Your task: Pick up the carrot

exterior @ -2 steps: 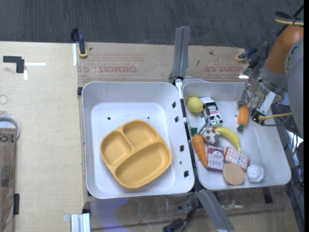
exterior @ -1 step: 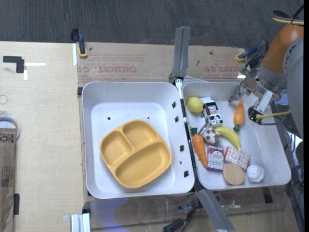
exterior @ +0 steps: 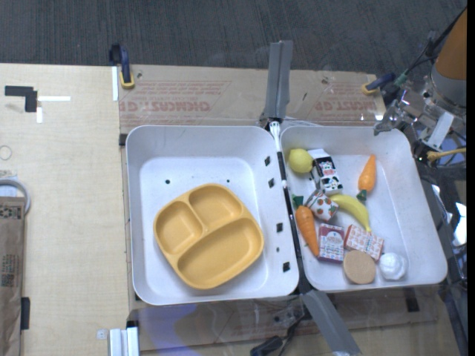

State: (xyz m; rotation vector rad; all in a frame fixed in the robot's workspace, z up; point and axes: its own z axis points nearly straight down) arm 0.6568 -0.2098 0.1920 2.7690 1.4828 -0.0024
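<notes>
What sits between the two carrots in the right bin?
In the camera view, the banana and a small strawberry-patterned toy lie between the carrot by the divider and the carrot toward the far side of the right bin.

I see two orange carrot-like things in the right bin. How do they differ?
The upper carrot lies near the bin's far right side, beside the banana's upper end; the lower carrot lies along the bin's left wall, by the red packet. The upper one looks shorter and paler orange; the lower one is longer and deeper orange. The upper one's narrow tip points up the view, the lower one's down. Both are tapered and lie flat.
</notes>
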